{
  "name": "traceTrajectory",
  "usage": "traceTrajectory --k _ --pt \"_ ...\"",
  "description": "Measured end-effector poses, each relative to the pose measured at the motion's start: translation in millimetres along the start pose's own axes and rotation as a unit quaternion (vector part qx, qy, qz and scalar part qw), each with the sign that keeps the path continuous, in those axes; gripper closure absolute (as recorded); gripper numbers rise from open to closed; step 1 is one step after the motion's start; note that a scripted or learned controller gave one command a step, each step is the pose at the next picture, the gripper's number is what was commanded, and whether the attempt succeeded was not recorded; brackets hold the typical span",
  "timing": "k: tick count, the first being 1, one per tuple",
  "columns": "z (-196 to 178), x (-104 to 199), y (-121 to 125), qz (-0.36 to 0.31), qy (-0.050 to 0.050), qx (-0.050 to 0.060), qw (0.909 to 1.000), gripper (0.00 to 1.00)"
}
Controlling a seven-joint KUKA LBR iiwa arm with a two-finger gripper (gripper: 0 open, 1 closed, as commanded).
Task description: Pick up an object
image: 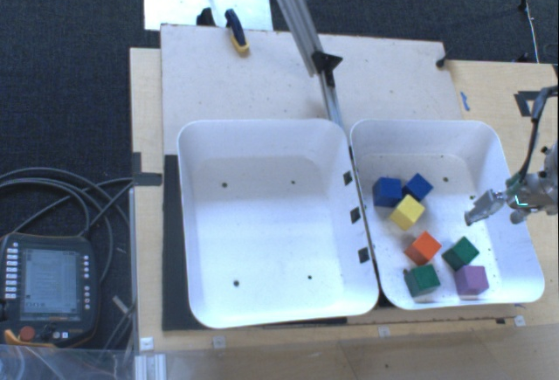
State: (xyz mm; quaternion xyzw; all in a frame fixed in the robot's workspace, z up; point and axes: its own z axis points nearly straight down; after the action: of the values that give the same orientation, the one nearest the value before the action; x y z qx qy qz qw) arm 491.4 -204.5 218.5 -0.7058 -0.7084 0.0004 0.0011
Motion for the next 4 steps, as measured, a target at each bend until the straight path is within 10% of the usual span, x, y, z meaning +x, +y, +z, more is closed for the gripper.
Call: traceTrajectory --k 4 --pt "111.1 -7.5 -1.7 0.001 -0.001 -0.003 1.0 0.0"
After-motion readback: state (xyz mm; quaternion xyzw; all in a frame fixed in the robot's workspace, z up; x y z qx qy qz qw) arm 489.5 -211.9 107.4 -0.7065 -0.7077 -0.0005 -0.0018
